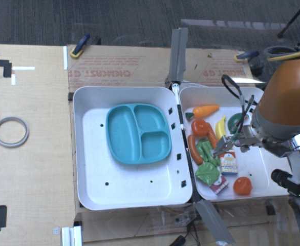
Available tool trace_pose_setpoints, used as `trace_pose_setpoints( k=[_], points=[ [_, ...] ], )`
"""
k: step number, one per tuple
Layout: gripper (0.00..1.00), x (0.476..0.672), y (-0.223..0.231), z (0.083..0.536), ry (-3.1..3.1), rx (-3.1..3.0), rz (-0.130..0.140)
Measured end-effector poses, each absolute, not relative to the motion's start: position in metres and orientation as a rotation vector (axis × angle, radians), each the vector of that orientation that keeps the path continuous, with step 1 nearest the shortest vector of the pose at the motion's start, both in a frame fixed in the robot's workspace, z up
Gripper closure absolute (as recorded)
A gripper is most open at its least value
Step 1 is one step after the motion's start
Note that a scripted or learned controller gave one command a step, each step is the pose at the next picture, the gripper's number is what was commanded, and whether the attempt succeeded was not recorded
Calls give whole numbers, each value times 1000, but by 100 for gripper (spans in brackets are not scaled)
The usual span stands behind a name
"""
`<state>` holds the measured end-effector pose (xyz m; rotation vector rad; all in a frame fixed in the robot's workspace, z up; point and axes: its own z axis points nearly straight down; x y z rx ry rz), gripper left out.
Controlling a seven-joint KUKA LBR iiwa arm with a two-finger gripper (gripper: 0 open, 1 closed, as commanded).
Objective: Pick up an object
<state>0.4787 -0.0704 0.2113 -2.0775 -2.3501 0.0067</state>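
Camera view showed the pincer [222, 146] over the right bin [262, 188], finger state indeterminate; the small carton [229, 164] lay at its 5 o'clock.

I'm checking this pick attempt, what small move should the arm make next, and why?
Probably a short, straight descent. The gripper hangs over the crowded toy food in the right bin, about above the green leafy piece beside the small carton, and nothing shows between its fingers.

Bright, even overhead light, soft shadows, mild glare on the white bins [83, 152], slightly soft focus.
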Motion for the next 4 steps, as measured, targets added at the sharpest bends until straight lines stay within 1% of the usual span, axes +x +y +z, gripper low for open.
trace_pose_setpoints(
  k=[1,2,3,4],
  points=[
    [0,479,-71,211,-2350,-2077,7],
    [0,478,-71,187,-2592,-1763,6],
    [0,501,-112,99,-2641,-1725,-12],
    [100,505,-116,107,-2645,-1740,-11]
  ],
)
